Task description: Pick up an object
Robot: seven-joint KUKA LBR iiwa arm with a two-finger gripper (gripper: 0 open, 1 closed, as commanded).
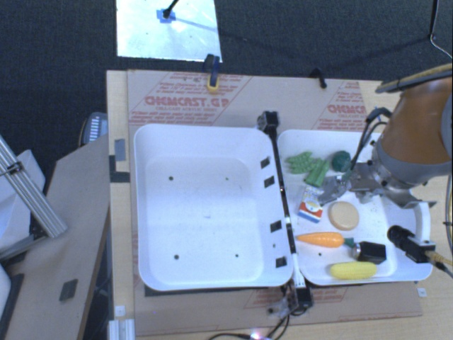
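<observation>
Arm [417,129] comes in from the right, grey with that orange band, hanging over the right bin [396,278]. Its jaws sit low around the middle of that bin, just above a round beige disc [345,216], but honestly I can't tell if they're open or closed, too much metal clutter there. Right bin has all the stuff: green pea pods [308,163] and a dark green round thing [342,160] near the far wall, a small white, red and blue carton [310,211], a toy carrot [322,239] pointing left, a yellow corn-looking piece [353,270] by the near wall, and a black block [371,251] just above it. Left bin [145,190] sits right beside it on the desk [180,98].
</observation>
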